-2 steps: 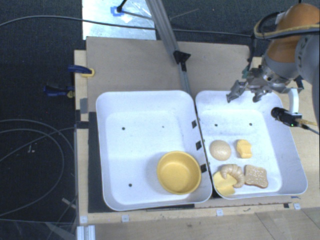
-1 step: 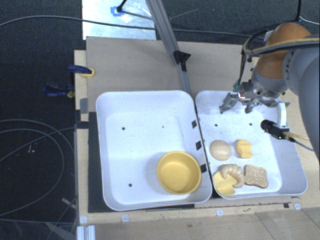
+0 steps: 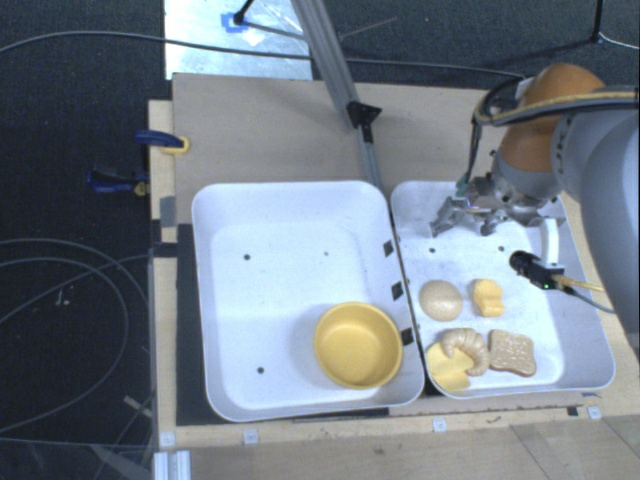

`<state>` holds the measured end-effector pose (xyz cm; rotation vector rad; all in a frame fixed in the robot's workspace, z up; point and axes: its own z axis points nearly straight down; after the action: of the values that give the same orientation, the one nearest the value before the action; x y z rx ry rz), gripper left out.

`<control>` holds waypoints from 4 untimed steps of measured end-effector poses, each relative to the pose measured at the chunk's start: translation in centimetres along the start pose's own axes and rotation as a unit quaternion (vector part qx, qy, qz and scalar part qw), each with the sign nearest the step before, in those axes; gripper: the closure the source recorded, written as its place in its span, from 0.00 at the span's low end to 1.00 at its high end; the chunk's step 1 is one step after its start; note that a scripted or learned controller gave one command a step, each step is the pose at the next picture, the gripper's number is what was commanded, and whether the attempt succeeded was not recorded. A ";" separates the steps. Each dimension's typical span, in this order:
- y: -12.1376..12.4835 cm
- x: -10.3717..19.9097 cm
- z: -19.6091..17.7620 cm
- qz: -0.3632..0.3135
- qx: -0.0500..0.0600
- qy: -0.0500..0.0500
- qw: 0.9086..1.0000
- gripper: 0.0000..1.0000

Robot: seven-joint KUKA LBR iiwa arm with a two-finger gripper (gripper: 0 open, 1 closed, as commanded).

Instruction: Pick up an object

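Basically five candidates, all in the right bin [image 3: 580, 373], front half: round pale bun [image 3: 440, 300], small yellow block [image 3: 487, 297] just beside it, then croissant [image 3: 465, 349] touching a yellow wedge [image 3: 447, 372], and a toast slice [image 3: 511, 352] next to the croissant. Gripper [image 3: 470, 215] sits over the back of the same bin, apart from the food, nothing between the fingers. Fingers spread or pressed together: cannot tell, too much wrist hardware in the way. Left bin [image 3: 230, 218] carries a yellow bowl [image 3: 358, 344] near its front right corner; both bins on the bench [image 3: 270, 118]. Judgement: approach not yet made. Best bet is the bun or yellow block, since they stand free of neighbours; croissant and wedge are crowded, so a descent there risks nudging both. Centre over the target, come straight down, close across the narrow side.
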<state>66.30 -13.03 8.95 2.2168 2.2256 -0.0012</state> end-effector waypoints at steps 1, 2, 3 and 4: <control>0.2 0.0 -1.4 -0.001 -0.003 -0.001 1.000 1.00; 0.4 -0.3 -7.9 0.000 -0.004 0.000 1.000 1.00; 0.1 -0.1 -12.4 -0.001 -0.004 0.000 1.000 1.00; 0.3 -0.2 -17.6 -0.002 -0.004 0.000 1.000 1.00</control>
<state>66.60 -13.16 26.54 2.2090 2.2253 0.0068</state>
